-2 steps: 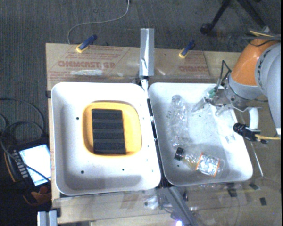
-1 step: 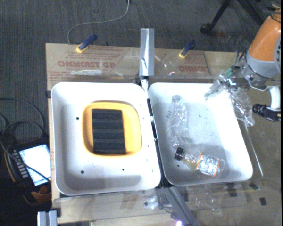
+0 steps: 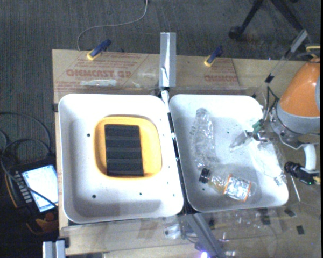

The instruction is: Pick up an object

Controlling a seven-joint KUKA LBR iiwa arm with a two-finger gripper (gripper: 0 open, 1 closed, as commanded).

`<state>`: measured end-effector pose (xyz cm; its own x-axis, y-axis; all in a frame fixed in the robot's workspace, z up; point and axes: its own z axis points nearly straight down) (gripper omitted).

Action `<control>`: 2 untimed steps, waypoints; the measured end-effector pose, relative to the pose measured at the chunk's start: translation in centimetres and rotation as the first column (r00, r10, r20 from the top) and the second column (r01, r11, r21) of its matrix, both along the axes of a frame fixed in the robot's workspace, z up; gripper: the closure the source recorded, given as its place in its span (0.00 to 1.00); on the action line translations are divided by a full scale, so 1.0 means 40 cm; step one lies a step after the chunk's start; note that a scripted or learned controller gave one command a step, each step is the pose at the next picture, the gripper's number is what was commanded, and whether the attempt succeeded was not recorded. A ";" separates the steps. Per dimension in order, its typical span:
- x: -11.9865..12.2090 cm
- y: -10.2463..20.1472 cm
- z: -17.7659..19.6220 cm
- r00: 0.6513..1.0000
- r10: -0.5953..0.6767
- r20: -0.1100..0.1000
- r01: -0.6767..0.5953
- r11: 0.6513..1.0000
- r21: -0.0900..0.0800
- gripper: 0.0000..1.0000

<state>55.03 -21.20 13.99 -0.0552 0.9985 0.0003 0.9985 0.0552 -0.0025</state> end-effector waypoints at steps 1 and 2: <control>-0.129 0.017 -0.053 0.980 0.200 0.001 -0.200 0.980 0.001 0.00; 0.032 0.132 -0.116 0.977 0.211 0.009 -0.211 0.978 -0.003 0.00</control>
<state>56.33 -15.91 9.34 -0.2645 0.9644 -0.0035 0.9644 0.2645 0.0061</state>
